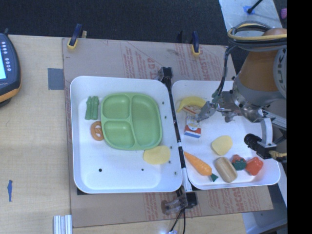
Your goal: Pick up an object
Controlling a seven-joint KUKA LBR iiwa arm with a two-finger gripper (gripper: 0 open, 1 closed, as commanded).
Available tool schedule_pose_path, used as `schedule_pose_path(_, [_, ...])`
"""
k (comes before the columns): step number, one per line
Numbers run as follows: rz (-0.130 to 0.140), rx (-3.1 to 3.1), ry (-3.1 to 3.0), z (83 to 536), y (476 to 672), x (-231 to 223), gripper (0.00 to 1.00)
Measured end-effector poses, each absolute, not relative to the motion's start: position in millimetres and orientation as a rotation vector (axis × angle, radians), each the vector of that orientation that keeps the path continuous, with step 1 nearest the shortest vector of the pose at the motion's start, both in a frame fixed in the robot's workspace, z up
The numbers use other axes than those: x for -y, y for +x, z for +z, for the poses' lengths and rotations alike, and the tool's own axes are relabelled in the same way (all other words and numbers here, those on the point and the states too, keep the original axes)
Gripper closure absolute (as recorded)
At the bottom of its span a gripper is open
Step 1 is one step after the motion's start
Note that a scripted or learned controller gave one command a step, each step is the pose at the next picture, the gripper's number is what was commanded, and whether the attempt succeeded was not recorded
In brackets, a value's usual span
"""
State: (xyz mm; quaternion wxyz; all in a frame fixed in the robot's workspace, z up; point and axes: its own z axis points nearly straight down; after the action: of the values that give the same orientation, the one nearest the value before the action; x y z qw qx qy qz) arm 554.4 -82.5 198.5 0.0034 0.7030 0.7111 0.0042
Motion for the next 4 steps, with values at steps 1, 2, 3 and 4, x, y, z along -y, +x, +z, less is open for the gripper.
schedule_pose_path(1, [-0.006,-2.217,2.230,217,490.7,155,0.00])
schedule_pose_path(2, [-0.011,-2.235,2.224,98,494.6,151,0.00])
schedule_pose_path(3, [0.007,-2.228,2.207,104,609.4,135,0.00])
schedule_pose_path(4, [-0.011,-2.225,2.230,91,516.2,183,0.00])
